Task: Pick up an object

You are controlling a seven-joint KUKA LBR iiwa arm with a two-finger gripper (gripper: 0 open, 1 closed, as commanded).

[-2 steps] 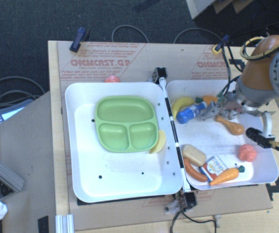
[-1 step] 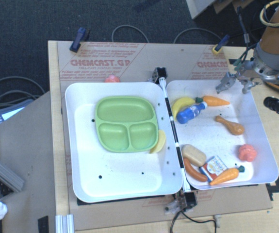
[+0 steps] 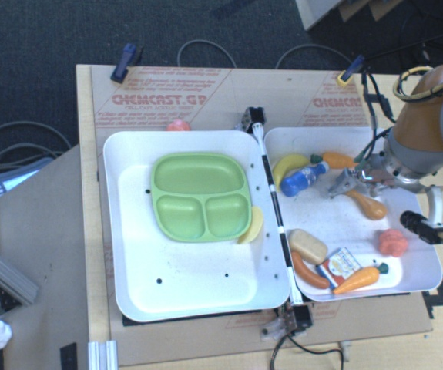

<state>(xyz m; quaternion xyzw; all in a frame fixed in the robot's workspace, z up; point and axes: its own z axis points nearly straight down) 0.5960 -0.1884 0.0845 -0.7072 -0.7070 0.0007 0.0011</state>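
A: Objects crowd the right bin's edges; we see bare floor mid-bin.
B: Our gripper reaches from the right beside the blue bottle; its grip we cannot tell.

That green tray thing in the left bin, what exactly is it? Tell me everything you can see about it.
The green tray is a pale green divided plate, apparently matte plastic, with rounded corners and three compartments: one wide section along the far side and two smaller ones nearer the camera. All three look bare. It lies flat, right way up, in the upper middle of the left bin. A pale yellow piece rests against its near right corner. The gripper is over the other bin, well away from it.
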